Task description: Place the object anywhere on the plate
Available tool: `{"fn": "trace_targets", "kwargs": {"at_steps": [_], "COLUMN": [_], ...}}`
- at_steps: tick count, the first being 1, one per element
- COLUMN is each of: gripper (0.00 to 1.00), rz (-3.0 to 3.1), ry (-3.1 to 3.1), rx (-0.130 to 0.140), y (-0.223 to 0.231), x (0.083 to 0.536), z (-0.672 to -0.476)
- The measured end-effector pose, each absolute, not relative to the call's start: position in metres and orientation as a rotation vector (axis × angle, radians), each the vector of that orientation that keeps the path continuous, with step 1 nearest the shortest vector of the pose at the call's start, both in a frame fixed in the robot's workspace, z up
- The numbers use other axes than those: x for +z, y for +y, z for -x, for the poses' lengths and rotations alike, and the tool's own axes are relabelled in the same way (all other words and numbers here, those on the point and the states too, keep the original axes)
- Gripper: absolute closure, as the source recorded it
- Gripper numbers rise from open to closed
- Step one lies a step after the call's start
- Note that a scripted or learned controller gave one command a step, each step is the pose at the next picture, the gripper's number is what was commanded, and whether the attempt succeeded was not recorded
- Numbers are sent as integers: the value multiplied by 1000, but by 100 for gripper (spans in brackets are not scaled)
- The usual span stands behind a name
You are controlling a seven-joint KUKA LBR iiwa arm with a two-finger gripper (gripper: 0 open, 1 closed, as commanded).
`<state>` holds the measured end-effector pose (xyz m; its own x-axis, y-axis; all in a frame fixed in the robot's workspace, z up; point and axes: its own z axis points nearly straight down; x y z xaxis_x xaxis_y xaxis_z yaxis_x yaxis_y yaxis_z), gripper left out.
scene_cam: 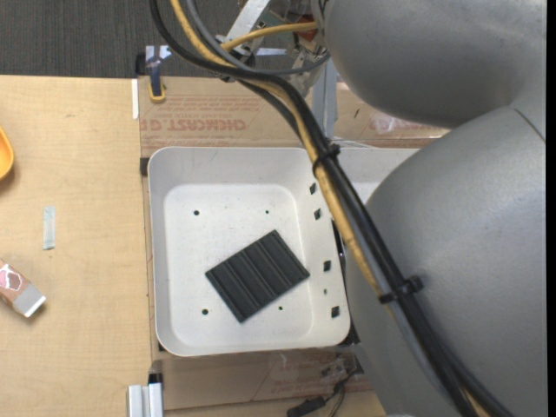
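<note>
The grey arm fills the right of the frame, its cables running diagonally down; whether its gripper is apart or together cannot be told. Centre frame, a dark ribbed plate lies tilted in the white bin.

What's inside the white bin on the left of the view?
A dark grey ribbed rectangular plate lies tilted on the floor of the shallow white bin, nothing resting on it. The grey robot arm covers the bin's right rim and whatever lies beyond.
</note>
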<state>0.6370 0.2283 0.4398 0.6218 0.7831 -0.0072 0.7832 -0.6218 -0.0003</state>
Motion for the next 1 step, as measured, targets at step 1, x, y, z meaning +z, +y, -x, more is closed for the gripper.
{"fn": "trace_targets", "kwargs": {"at_steps": [1], "gripper": [0], "rz": [-2627], "ry": [1719], "rx": [-11], "y": [214], "x": [440], "z": [-656]}}
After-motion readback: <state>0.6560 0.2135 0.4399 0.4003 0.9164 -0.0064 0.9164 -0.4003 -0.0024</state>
